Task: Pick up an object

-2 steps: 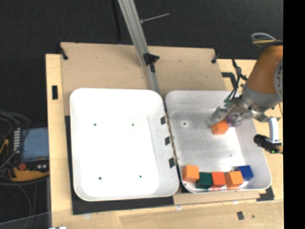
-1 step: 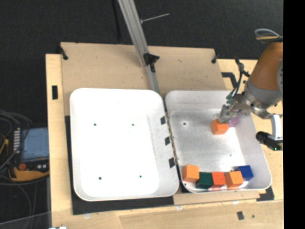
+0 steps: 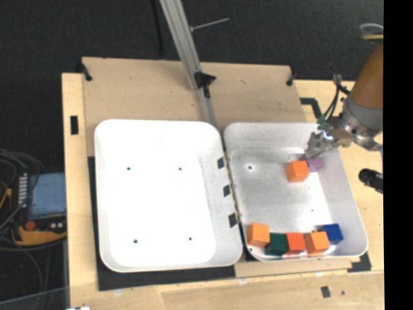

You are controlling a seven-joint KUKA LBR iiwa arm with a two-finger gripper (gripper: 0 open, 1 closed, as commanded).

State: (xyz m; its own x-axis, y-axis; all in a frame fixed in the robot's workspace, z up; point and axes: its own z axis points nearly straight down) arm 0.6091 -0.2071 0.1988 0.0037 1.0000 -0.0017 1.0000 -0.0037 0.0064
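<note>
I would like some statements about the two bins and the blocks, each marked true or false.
1. All blocks lie in the right bin. True.
2. A green block sits in the row along the near edge. True.
3. The blue block is in the left bin. False: it ends the near row in the right bin.
4. A lone orange block lies beside a purple block. True.
5. The gripper hangs over the left bin. False: over the right bin.

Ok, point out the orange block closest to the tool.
The lone orange block mid-bin, just below-left of the tool; the other orange blocks sit along the right bin's near edge.
</note>
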